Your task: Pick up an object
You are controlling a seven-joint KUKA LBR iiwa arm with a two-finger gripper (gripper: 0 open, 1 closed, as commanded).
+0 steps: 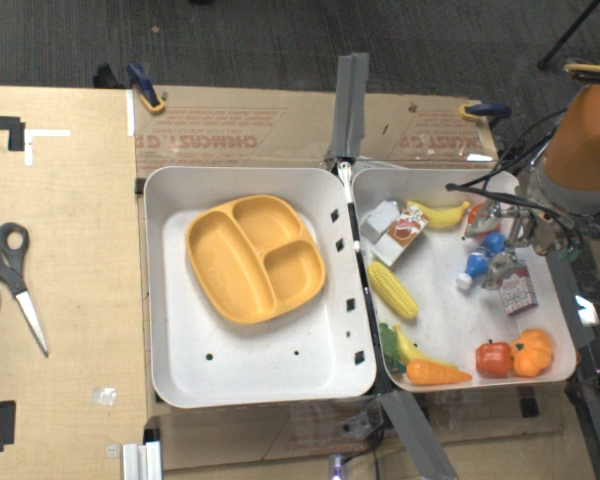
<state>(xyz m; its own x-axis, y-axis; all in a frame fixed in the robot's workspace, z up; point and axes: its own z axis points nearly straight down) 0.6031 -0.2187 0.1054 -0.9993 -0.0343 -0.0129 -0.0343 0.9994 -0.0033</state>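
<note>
Hanging over the right bin (555, 298) near its right wall, the jaws (502, 258) sit low among a blue-and-white bottle (477, 264) and a small printed packet (518, 294); whether they are open or closed cannot be told. Corn (392, 290) lies near the bin's left wall, a tomato (493, 358) near its front right corner. A yellow divided plate (255, 258) fills the left bin (175, 368).

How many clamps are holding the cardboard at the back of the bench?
2: one blue clamp at the cardboard's left end, another blue clamp near its right end behind the right bin. The arm could hide more.
</note>
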